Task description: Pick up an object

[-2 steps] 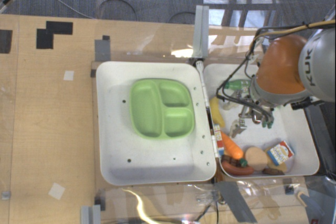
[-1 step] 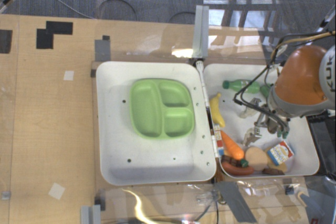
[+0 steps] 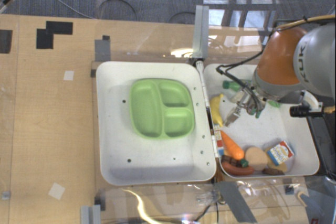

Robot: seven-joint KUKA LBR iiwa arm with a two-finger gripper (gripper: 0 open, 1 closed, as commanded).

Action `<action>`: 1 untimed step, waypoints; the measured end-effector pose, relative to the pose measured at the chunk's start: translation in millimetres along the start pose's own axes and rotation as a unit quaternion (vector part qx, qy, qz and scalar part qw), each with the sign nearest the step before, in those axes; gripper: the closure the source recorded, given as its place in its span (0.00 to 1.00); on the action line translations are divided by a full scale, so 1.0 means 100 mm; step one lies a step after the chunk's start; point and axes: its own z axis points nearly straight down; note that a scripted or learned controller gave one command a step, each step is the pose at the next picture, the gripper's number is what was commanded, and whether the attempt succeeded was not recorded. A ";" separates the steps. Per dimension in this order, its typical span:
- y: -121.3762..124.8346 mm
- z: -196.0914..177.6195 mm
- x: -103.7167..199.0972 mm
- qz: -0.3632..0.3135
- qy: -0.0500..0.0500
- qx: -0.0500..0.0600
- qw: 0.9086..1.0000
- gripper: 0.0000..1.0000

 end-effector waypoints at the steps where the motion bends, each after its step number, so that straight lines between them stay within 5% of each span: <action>1: 0.02 -0.15 -0.04 -0.005 -0.008 -0.002 1.000 1.00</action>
